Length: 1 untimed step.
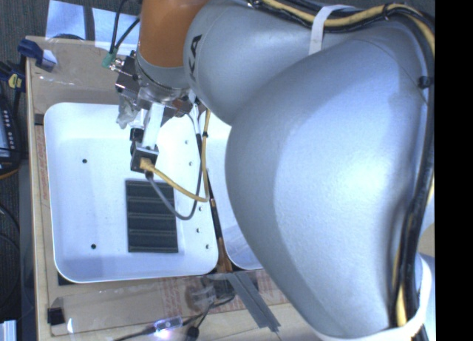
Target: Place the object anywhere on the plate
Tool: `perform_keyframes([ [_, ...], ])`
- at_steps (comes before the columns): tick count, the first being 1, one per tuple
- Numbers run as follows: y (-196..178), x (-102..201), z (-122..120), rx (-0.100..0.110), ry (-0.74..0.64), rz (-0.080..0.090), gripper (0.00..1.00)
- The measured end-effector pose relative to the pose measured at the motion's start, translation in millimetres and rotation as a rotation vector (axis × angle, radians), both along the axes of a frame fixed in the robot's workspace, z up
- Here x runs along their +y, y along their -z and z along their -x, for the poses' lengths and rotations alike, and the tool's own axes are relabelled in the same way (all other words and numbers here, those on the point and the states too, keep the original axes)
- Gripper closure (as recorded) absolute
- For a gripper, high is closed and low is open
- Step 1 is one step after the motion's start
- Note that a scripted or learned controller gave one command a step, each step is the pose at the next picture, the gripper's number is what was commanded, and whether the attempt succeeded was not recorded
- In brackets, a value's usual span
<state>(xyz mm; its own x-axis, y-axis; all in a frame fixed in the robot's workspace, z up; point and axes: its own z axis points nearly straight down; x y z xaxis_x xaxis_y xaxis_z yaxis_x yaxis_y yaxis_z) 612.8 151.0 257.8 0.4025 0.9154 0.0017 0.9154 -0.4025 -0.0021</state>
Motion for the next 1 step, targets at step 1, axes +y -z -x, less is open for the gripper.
perform_keyframes([
  [1, 128.4, -39.7, -2.7, 0.007, 0.194, 0.003, 1.00],
])
